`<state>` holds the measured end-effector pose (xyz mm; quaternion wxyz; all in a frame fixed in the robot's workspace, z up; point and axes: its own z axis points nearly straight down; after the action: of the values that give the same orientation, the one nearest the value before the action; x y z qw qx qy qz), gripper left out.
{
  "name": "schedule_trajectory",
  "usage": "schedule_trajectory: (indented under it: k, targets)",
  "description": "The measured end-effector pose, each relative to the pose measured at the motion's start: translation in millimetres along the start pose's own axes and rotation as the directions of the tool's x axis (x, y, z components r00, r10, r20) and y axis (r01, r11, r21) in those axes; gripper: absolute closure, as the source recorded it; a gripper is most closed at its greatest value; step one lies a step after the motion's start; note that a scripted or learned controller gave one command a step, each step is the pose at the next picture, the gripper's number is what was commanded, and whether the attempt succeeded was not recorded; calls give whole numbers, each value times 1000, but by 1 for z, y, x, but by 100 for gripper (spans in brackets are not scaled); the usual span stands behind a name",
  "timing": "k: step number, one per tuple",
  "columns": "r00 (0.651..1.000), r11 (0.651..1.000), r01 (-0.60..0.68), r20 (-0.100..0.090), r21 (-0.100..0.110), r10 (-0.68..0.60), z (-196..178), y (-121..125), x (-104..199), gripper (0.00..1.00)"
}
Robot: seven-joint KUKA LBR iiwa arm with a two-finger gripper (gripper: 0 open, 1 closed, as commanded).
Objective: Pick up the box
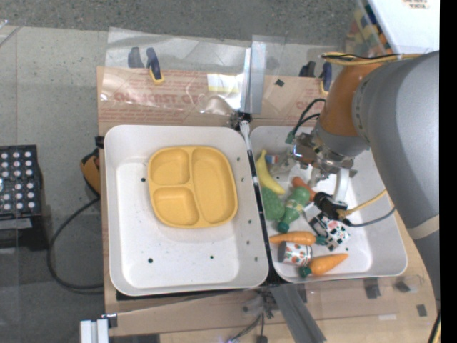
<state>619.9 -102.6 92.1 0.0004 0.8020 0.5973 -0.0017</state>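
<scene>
The box [334, 233] is small and white with coloured spots. It lies in the right bin [382, 259] toward the front, among toy food. My gripper [323, 179] hangs low over the middle of that bin, just behind the box and slightly to its left, above a green vegetable [300, 195]. The grey arm with its orange band [343, 95] comes in from the right and covers the bin's back right part. Nothing shows in the gripper's hold.
A yellow banana [270, 179], a green pepper [275, 204], two carrots [294, 239] [328, 264] and a small can [293, 253] crowd round the box. The left bin [128, 249] holds a yellow divided plate [193, 186]. A divider wall [255, 191] separates the bins.
</scene>
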Motion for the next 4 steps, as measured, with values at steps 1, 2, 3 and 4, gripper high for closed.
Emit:
schedule_trajectory:
  k: [1,2,3,4]
  targets:
    - [1000,1000,0,3,2,0,-9,-1,-1,100]
    - [1000,1000,-2,7,11,2,-7,-2,-3,0]
    - [1000,1000,-1,6,9,1,-16,-2,-3,100]
    - [964,964,266,1,-2,-266,-130,-41,8,100]
